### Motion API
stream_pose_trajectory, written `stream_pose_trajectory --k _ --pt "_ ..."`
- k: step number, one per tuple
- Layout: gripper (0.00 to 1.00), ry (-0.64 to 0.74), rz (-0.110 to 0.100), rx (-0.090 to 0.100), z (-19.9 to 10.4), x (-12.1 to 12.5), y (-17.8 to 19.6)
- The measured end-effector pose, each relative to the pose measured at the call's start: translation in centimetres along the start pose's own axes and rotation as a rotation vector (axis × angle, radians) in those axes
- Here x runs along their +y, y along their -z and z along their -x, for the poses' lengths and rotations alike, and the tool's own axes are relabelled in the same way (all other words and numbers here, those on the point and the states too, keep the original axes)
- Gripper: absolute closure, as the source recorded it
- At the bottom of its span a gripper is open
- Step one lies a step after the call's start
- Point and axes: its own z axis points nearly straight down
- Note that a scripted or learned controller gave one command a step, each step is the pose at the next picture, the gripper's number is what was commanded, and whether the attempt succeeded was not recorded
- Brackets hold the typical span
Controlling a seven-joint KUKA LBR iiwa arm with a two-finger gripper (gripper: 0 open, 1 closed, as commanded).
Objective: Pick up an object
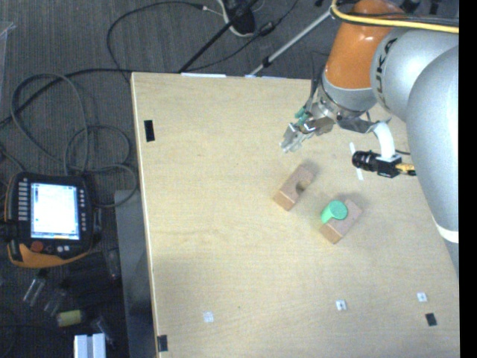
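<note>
The claw (293,139) is seen in the upper right of the frame above the pale wooden counter (216,222); whether it is apart cannot be told. A plain wooden block (294,187) lies just below it. A wooden block with a green round top (339,218) lies lower right.

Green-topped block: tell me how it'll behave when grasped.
The block looks like rigid wood, so probably stiff and light. It lies flat on the bench, unlikely to roll. Its round green top may give the gripper poor purchase.

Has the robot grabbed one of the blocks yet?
Not yet. Nothing looks picked up: the plain wooden block with a notch and the wooden block with a green round piece on top both lie on the light wooden bench top. The gripper hangs just above the plain block, touching neither. Coming down, grasping and lifting remain.
</note>
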Motion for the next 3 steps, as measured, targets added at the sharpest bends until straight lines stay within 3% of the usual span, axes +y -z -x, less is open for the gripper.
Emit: stream_pose_trajectory --k 1,2,3 --pt "1.0 0.151 0.0 -0.001 3.9 -4.1 -6.1" --pt "1.0 0.192 -0.001 0.004 2.3 -17.5 -10.1" --pt "1.0 -0.154 -0.001 0.001 6.0 -15.6 -1.4"
